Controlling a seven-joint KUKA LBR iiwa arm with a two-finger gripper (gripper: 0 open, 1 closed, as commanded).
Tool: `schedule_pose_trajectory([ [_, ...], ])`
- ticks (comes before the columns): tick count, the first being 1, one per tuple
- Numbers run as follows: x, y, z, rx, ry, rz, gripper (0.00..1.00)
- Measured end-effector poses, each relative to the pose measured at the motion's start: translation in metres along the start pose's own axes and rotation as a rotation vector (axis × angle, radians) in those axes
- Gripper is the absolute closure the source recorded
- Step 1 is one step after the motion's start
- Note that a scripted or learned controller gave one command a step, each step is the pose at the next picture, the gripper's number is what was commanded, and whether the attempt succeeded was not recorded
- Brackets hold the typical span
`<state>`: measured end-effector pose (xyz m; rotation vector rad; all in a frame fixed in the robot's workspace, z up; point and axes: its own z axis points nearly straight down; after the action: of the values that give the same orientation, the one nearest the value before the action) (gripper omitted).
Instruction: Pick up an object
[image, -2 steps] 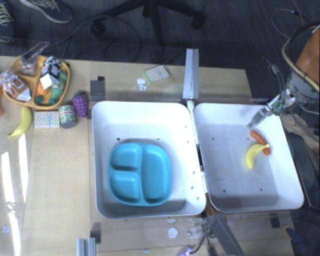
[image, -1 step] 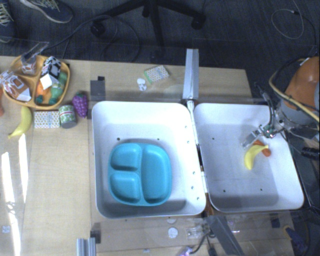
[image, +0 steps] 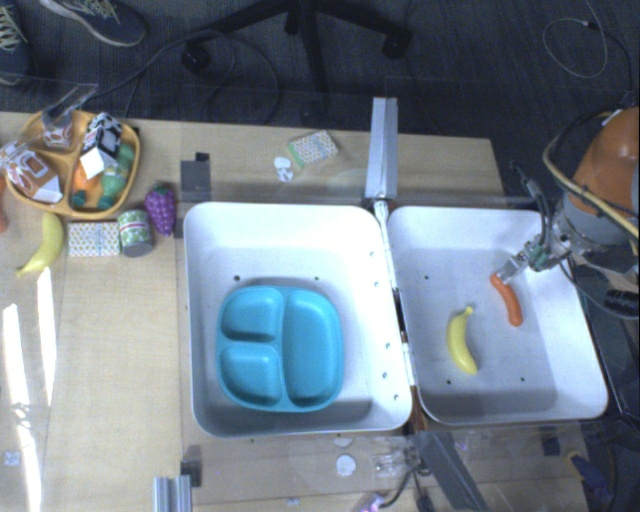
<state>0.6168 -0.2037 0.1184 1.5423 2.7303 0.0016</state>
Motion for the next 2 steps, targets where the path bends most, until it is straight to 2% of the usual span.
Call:
schedule_pose_trajectory([
  [1,0.071,-0.083,0.025,-0.014,-0.018,-0.311,1.0],
  [2,0.01,-0.022,0.028,-0.009,-0.013,-0.359,1.0],
])
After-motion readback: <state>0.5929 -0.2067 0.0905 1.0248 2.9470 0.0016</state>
